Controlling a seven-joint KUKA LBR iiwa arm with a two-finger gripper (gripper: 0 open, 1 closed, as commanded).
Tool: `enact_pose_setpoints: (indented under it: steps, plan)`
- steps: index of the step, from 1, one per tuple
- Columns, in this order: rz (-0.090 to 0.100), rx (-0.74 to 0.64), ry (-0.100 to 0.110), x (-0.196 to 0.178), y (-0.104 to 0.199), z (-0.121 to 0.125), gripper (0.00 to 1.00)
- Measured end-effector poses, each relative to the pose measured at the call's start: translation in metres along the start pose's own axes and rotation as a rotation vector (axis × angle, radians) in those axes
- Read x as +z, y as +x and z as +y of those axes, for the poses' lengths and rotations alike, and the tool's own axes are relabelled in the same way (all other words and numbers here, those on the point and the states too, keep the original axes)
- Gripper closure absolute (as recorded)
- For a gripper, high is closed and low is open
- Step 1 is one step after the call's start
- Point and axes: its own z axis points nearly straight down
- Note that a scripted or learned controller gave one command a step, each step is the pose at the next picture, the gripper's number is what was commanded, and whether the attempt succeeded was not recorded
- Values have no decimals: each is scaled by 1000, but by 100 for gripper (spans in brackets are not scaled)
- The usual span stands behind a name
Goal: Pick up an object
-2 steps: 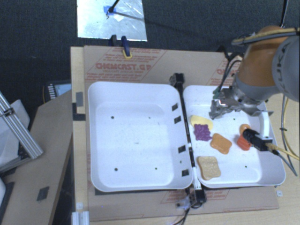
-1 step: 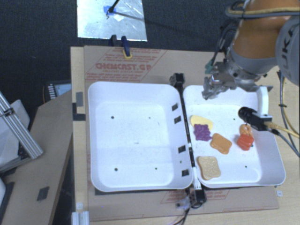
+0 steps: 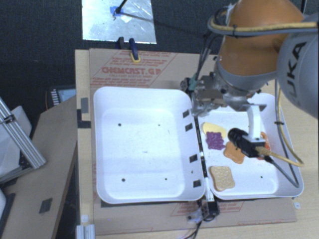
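A grey KUKA arm (image 3: pixel 294 59) with an orange band leans over the right shallow white bin (image 3: pixel 286 183), its gripper (image 3: pixel 212 101) poised above the bin's far left corner; whether it is apart or together cannot be told. Candidates for lifting lie along the bin's left edge: a flat yellow piece (image 3: pixel 213 128), a knobbly purple grape-like cluster (image 3: pixel 215 140), a flat orange piece (image 3: pixel 233 155) and, alone near the near left corner, a tan toast-shaped slice (image 3: pixel 222 177). The slice looks light, stiff and thin, probably toy food. Lying flat, it seems best pinched across its two straight sides.
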Motion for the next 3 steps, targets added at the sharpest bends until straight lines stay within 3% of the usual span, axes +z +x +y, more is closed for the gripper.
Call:
enact_pose_setpoints:
  steps: [1,2,3]
  plan:
    - [3,-2,-10,-119,54,-12,100]
    - [0,0,-1,-138,103,-39,100]
    - [0,0,-5,-171,139,26,100]
